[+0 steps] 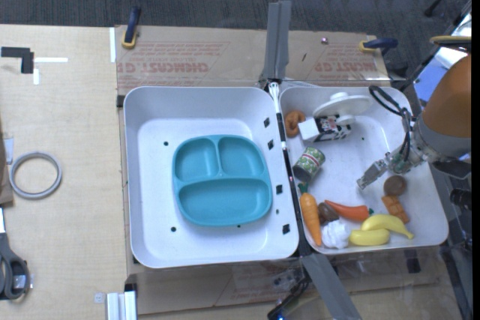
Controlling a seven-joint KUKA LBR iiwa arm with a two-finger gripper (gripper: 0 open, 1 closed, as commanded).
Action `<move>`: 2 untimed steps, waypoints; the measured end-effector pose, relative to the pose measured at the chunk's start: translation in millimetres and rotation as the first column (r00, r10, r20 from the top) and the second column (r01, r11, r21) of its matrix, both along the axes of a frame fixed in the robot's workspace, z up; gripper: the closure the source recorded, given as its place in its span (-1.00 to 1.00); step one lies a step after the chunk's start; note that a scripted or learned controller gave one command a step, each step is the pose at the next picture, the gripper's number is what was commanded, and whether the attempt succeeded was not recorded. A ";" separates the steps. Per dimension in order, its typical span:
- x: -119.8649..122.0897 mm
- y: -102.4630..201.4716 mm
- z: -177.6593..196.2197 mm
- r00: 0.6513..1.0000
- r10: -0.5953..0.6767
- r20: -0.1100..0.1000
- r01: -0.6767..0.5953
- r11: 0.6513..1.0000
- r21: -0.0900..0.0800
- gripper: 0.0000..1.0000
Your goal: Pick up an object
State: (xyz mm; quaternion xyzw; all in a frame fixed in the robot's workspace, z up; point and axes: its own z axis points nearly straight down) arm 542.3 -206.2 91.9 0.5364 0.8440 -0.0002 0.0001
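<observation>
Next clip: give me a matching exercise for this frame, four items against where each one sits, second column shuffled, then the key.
Items
1. blue divided plate
2. banana
3. green can
4. roll of tape

Places
A. on the wooden bench, left of both bins
B. near edge of the right bin, beside the white lump
C. middle of the left bin
D. right bin, close to the wall between the bins

Pairs: 1-C, 2-B, 3-D, 4-A
</observation>
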 end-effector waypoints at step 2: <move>-56.5 71.1 7.8 0.998 0.066 -0.001 -0.066 0.998 0.001 1.00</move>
